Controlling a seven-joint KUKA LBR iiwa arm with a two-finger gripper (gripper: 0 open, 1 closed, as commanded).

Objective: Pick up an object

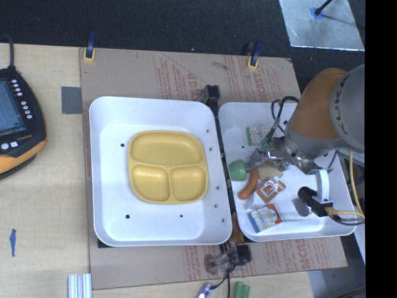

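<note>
The right white bin (239, 225) holds several small items: a green ball-like piece (237, 169), an orange sausage-shaped piece (249, 184), an orange-and-white packet (270, 189), a blue-edged packet (265, 216) and a green-printed packet (257, 134). My gripper (265, 159) is low inside this bin, just right of the green piece and above the orange-and-white packet. The grey arm with its orange band (316, 107) covers the bin's right half. No item shows clearly between the fingers.
The left white bin (108, 219) holds a yellow three-compartment plate (167, 165). A teach pendant (15, 126) lies at the far left of the bench. Clamps (89, 48) pin the cardboard sheet. Cables (338, 213) trail at the right bin's near corner.
</note>
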